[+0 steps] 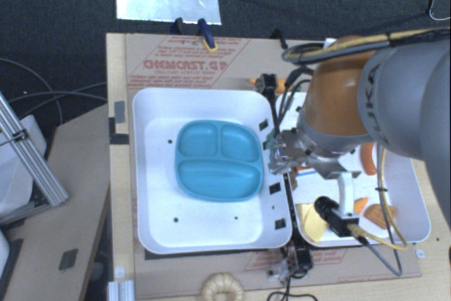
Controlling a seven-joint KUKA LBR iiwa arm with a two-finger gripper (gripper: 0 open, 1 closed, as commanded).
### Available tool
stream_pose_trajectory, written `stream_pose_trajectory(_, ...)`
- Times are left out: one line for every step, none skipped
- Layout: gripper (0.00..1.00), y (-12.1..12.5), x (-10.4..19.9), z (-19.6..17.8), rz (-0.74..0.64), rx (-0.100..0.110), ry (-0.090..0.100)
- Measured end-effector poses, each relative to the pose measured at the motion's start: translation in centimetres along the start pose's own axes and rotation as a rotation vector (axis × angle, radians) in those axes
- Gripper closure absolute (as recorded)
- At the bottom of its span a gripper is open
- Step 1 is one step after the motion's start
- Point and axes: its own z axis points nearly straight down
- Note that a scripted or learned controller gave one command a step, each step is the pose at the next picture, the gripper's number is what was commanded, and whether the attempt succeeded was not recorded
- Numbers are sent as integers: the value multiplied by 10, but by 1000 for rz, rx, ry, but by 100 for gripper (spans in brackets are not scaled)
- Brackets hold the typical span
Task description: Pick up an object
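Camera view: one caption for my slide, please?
Arm above the right bin; a blue divided plate lies in the left bin.

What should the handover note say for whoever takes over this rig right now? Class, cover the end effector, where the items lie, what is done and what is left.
End effector: low at the inner edge of the right shallow white bin, next to the divider between the bins; no object is seen in its grasp.
Left shallow white bin: holds a light blue three-compartment plastic plate, lying flat.
Right bin: a flat yellow piece, an orange rounded piece and a brown-orange piece, all partly hidden by the arm.
Done: nothing appears to be lifted.
Left: grasp one object and raise it.
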Motion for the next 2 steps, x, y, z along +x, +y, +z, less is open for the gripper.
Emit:
stream_pose_trajectory(100,-11,54,1,1,0,0)
stream_pose_trajectory(100,-11,38,-14,11,-1,-2)
